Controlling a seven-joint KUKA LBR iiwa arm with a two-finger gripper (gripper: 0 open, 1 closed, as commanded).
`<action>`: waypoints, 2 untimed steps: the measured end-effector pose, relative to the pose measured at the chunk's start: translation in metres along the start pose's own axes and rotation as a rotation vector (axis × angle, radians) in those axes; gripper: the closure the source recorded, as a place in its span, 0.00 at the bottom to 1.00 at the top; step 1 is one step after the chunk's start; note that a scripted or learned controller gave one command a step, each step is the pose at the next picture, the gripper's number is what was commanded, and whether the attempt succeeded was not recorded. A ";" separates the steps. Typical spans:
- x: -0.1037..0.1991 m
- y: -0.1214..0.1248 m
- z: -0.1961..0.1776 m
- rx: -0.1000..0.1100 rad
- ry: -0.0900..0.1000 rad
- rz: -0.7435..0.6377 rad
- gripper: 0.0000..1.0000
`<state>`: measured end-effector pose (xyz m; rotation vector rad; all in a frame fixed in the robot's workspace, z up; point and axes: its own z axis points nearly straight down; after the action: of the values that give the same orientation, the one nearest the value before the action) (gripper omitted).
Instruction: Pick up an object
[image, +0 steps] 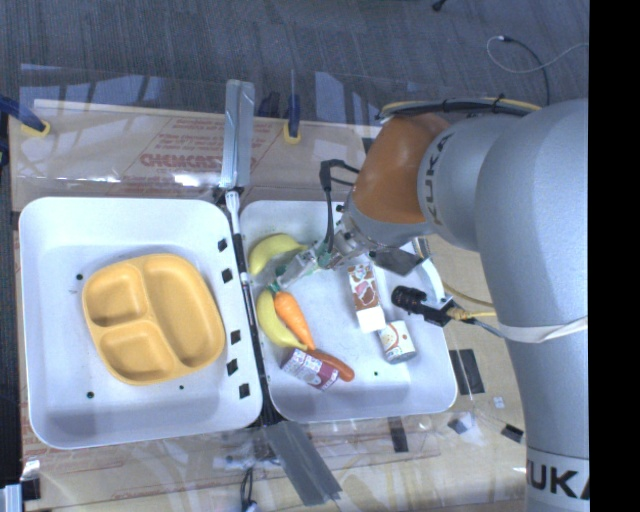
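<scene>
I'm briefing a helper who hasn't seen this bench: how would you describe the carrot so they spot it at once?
Look in the right bin, the one the arm reaches into. Along its left side lie two yellow bananas; the carrot rests slantwise over the lower one. It is the lone orange, tapered piece with a green stub on top.

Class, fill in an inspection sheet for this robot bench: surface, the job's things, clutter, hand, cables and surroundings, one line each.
Surface: two shallow white bins side by side, left bin and right bin.
Job's things: right bin holds two bananas, a carrot, a second carrot, a small purple packet, a brown and white carton and a small can.
Clutter: yellow divided plate in the left bin.
Hand: hand low over the upper banana; grip cannot be judged.
Cables: black cable by the wrist; thin cable on the floor.
Surroundings: clear plastic sheet with red print behind the bins.
</scene>
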<state>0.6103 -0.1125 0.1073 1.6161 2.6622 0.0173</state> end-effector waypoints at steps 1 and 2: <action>0.046 -0.068 0.014 0.025 0.022 -0.100 0.00; 0.024 -0.126 0.012 0.021 0.021 -0.309 0.00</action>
<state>0.4880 -0.1497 0.0915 1.1982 2.9045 0.0001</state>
